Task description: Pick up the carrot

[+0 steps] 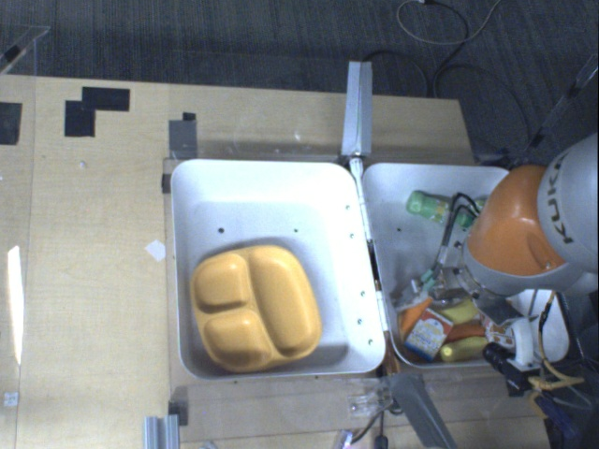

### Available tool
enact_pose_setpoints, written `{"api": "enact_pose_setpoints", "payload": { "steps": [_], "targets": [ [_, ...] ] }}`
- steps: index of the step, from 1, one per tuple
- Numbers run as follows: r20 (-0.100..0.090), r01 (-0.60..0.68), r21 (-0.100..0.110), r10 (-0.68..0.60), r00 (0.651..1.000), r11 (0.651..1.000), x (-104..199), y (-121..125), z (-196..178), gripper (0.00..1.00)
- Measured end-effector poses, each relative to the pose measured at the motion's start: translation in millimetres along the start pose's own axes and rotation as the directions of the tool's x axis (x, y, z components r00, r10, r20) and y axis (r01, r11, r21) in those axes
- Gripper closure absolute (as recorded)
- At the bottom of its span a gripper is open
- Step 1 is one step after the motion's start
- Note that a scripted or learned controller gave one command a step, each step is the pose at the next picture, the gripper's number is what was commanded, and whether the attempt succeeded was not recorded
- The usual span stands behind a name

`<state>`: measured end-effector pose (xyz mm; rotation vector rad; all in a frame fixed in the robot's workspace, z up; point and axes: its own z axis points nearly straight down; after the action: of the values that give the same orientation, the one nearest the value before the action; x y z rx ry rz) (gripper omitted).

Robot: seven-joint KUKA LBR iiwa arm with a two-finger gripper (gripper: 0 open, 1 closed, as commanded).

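Observation:
The carrot [410,317] is an orange piece lying near the front left corner of the right bin [398,204], partly covered by a small printed box [427,336]. My gripper [442,282] reaches down into this bin just above and to the right of the carrot, among the clutter. The arm's orange band [510,224] hangs over the bin's right side and hides what lies beneath it. Nothing is visibly held.
A green bottle [429,206] lies at the back of the right bin. Yellow items [463,347] sit by the box at the front. The left bin [271,181] holds a yellow divided plate [255,305]. A metal divider post [357,110] stands between the bins.

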<state>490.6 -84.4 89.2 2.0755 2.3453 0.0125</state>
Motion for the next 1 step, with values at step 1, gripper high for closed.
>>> {"api": "enact_pose_setpoints", "payload": {
  "steps": [1],
  "targets": [
    [0.0,0.002,-0.009,-0.002,1.0,1.0,1.0,3.7,-12.0,1.0]
  ]
}}
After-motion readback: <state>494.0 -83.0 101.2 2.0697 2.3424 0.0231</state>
